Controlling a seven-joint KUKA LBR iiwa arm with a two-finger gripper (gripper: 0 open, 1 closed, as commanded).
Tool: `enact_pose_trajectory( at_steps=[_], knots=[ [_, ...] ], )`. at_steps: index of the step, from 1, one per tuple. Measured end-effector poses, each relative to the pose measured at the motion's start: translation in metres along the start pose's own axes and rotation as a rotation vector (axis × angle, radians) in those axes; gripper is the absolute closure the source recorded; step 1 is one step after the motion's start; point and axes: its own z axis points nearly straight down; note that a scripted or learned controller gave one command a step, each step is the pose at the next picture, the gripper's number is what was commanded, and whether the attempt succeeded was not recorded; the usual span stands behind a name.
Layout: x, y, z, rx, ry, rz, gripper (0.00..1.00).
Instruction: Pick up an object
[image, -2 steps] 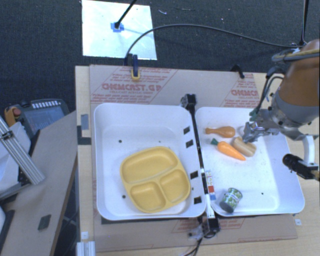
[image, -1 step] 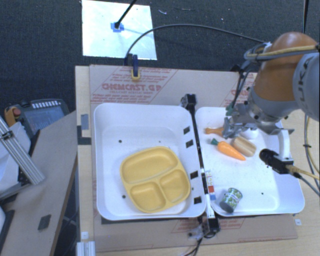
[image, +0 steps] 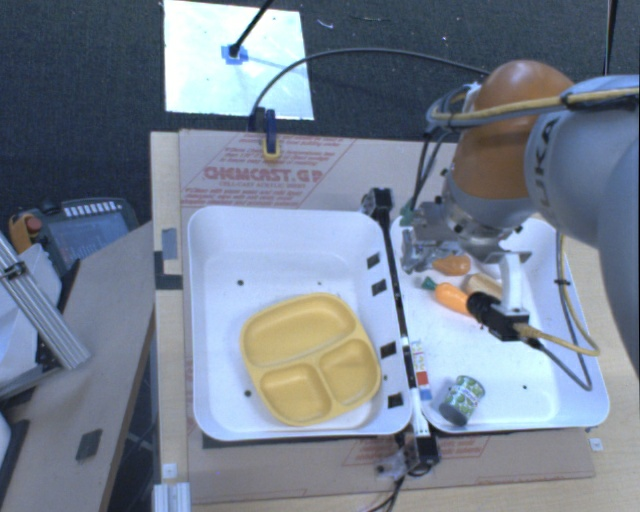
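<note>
Faintly, "CHEMCAST" board (image: 265, 172), yellow tray (image: 310, 357)

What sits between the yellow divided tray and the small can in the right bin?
In the camera view, the raised divider where the two white bins meet runs between the yellow tray and the can; otherwise only bare white bin floor.

"CHEMCAST GP" in red on board (image: 268, 172) behind bins. Grey arm (image: 585, 150) bears partial letters "UK". Other print illegible.

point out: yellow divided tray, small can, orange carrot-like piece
yellow divided tray (image: 311, 358), camera view, ridge between its compartments
small can (image: 461, 398), camera view, its side wall
orange carrot-like piece (image: 451, 296), camera view, middle of its body
</note>
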Motion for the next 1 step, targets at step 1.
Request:
enact_pose_trajectory(
  at_steps=[1],
  knots=[
    [0.0509,0.0116,0.0154,0.001,0.0,0.001,1.0]
  ],
)
